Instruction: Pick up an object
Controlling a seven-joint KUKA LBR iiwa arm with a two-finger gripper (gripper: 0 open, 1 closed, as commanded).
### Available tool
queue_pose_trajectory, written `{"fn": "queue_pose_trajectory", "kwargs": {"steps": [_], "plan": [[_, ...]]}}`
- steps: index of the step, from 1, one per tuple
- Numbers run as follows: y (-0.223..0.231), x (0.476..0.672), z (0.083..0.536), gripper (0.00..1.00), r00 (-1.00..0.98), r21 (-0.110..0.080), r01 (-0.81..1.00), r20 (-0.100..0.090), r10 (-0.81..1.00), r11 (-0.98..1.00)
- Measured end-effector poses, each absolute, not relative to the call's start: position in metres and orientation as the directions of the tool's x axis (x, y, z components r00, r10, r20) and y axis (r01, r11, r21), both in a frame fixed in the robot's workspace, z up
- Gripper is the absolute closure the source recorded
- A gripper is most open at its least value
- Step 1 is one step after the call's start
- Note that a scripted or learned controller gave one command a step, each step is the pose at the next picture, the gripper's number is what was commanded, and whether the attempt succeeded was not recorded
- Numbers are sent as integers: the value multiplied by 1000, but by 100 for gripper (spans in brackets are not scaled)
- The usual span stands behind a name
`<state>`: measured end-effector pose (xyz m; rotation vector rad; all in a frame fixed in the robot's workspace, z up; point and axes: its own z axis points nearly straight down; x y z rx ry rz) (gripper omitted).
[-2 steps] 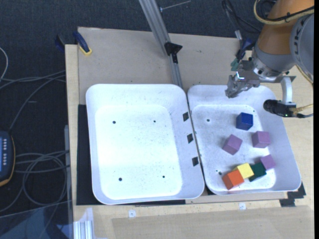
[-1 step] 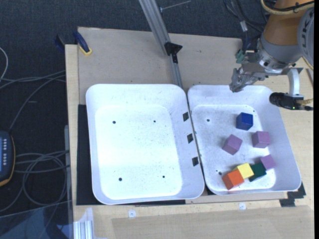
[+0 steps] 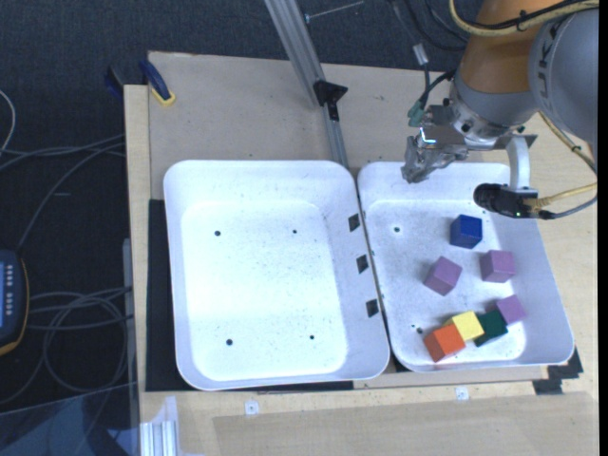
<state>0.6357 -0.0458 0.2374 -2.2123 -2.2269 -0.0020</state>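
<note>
My gripper (image 3: 414, 167) hangs over the far left corner of the right bin (image 3: 399, 340), below the orange wrist band, with nothing seen in it. Several small blocks lie in that bin, all nearer the camera than the gripper. A blue cube (image 3: 465, 231) is the closest to it, a little to its right. Two purple cubes (image 3: 443, 275) (image 3: 497, 265) sit mid-bin. By the near rim an orange block (image 3: 443, 341), a yellow block (image 3: 467, 327), a green block (image 3: 491, 325) and a small purple block (image 3: 510, 308) are bunched in a row.
The left bin (image 3: 190, 255) stands beside the right one, with black clips (image 3: 361, 262) along the shared rim. A slanted metal pole (image 3: 304, 55) rises behind the bins. A black camera-like part (image 3: 499, 199) juts from the arm over the right bin.
</note>
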Motion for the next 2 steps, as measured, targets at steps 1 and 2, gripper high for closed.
{"fn": "queue_pose_trajectory", "kwargs": {"steps": [1, 2], "plan": [[11, 625, 233, 100, -7, -2, 1000, 3, 1000, 7], [52, 609, 234, 100, -5, -2, 1000, 2, 1000, 5]]}}
